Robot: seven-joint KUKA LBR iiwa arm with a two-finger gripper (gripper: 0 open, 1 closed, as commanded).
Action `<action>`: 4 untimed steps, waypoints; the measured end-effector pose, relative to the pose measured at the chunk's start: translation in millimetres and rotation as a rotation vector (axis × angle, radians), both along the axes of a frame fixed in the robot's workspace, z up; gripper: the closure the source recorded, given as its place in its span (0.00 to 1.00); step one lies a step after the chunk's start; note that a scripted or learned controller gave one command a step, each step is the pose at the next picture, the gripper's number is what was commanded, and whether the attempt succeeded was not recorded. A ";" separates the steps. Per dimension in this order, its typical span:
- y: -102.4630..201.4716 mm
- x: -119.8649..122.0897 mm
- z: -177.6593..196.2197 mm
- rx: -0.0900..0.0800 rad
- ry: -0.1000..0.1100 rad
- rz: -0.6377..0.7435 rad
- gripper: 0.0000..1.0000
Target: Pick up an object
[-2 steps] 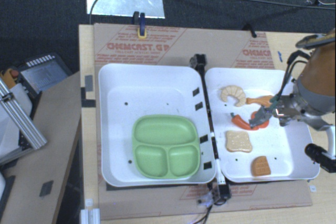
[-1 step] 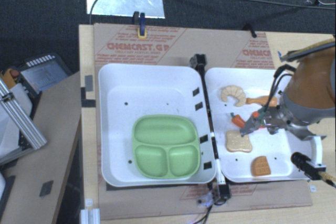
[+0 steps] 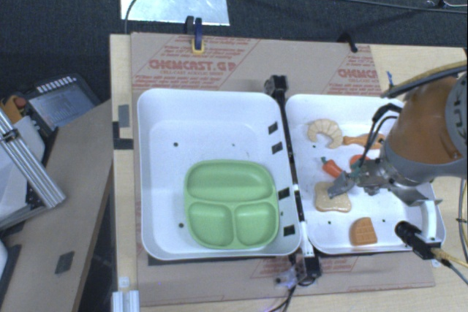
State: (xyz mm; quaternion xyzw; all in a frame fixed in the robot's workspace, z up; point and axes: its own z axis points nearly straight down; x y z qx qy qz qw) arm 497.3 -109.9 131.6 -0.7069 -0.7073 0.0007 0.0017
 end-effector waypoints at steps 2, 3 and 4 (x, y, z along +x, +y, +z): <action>7.6 7.1 60.5 -0.002 -0.010 0.004 1.00; 7.4 8.9 110.9 -0.003 -0.010 0.004 1.00; 58.2 14.2 98.5 0.000 -0.005 0.008 1.00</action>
